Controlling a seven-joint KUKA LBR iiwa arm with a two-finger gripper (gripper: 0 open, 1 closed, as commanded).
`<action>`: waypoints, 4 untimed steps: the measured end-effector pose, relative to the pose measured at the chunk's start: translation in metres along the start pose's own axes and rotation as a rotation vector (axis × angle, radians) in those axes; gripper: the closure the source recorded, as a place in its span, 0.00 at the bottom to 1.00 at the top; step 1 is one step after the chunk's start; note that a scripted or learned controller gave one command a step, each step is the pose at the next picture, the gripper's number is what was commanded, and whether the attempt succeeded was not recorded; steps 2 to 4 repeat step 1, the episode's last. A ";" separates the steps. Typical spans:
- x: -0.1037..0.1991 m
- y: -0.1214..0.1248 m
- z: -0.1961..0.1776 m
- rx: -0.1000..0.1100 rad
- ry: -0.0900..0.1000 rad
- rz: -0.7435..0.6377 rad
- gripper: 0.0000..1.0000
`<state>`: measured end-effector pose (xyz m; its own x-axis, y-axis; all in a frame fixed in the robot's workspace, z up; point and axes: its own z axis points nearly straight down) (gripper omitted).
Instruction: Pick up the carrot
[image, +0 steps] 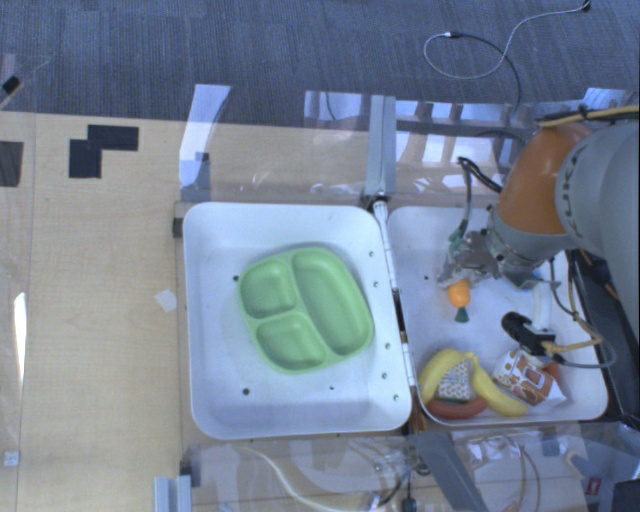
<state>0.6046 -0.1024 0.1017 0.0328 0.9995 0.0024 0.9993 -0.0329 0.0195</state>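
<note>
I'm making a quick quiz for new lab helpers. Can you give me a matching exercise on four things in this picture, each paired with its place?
Things:
1. green plate
2. carrot
3. banana
4. gripper

Places:
A. near front edge of the right bin
B. middle of the left bin
C. just above the carrot, in the right bin
D. middle of the right bin, leafy end toward the front

Pairs: 1-B, 2-D, 3-A, 4-C
</note>
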 end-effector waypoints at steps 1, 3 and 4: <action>0.034 0.037 -0.084 0.013 -0.005 0.317 1.00; 0.034 0.037 -0.084 0.013 -0.005 0.317 1.00; 0.034 0.037 -0.084 0.013 -0.005 0.317 1.00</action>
